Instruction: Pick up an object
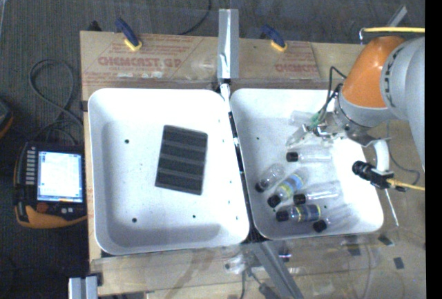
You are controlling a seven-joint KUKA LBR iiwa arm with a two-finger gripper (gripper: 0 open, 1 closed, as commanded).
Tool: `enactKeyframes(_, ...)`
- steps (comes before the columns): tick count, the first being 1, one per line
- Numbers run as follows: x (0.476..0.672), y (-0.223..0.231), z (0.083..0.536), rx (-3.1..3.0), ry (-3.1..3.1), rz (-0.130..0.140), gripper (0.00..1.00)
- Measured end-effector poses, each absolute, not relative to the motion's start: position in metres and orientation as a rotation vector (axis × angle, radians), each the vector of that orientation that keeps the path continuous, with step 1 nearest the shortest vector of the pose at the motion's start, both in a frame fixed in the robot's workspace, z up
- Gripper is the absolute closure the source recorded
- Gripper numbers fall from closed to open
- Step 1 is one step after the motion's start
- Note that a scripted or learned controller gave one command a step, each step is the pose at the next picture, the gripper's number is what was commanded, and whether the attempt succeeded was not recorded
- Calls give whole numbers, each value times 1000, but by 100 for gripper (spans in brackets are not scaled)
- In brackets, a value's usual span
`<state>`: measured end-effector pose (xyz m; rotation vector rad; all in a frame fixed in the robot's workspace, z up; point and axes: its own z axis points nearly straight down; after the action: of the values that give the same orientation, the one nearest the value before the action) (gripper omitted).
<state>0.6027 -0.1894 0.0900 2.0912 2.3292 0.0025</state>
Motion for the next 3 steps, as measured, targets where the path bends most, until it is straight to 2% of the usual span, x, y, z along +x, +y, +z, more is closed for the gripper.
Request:
enactKeyframes(1,552,-223,155,2059,2373,-2,0)
enactKeyframes(2,604,-116,90,1981,2423,9,0)
enactKeyframes(3,611,-161,191,1940,2469,-2,0)
